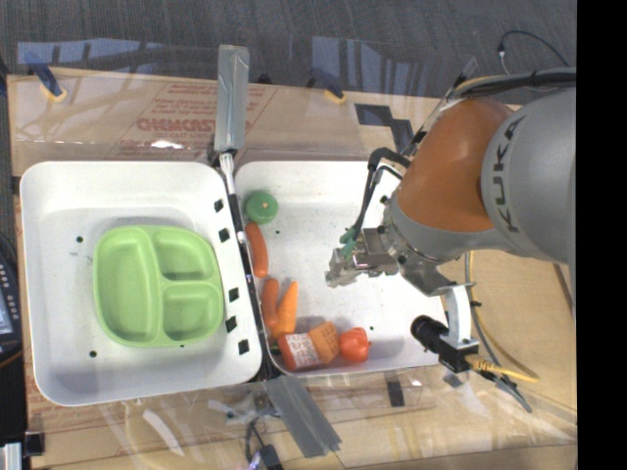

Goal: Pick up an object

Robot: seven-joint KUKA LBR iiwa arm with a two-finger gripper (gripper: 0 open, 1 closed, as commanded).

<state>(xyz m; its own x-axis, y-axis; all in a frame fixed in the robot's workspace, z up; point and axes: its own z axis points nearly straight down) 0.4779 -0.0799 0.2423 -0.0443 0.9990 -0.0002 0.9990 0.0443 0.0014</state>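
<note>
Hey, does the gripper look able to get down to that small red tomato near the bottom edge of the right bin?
Probably yes. The gripper sits over bare bin floor, with open space between it and the small red tomato. The orange-labelled can touching the tomato's left side could crowd a finger.

The left bin [49,262] has a lime green divided plate [157,285] sitting in the middle, three compartments, lying flat. Both bins sit on a cardboard sheet [147,116] with red print, covered in clear plastic. Grey tape strips [232,96] run over the seam between the bins at the far and near edges.
</note>
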